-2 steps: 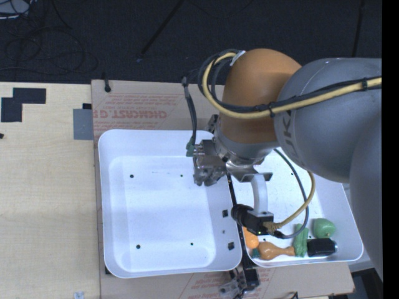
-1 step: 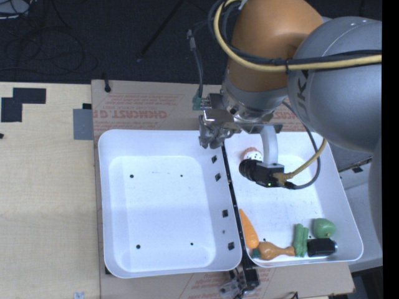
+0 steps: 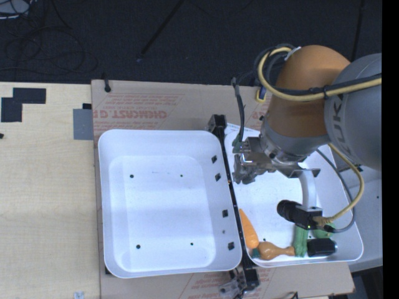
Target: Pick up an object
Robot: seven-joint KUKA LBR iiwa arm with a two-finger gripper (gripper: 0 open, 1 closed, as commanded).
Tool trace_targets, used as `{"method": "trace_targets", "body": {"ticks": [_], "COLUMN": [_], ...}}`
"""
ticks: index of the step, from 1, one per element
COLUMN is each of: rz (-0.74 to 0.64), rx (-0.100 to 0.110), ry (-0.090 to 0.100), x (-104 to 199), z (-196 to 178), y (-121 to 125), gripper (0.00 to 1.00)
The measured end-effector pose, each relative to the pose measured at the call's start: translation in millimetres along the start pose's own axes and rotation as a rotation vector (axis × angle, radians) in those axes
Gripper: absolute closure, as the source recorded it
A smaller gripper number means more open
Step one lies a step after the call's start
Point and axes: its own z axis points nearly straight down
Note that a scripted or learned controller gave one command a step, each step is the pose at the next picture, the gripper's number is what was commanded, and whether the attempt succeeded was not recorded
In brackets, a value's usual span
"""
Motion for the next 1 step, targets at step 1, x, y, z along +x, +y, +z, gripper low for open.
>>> {"method": "trace_targets", "body": {"ticks": [1], "rz": [-0.013], "rx": [-0.009], "ry": [0.002], "x": [62.5], "z": [-11.9], "y": [-16.2], "gripper": [1.00]}}
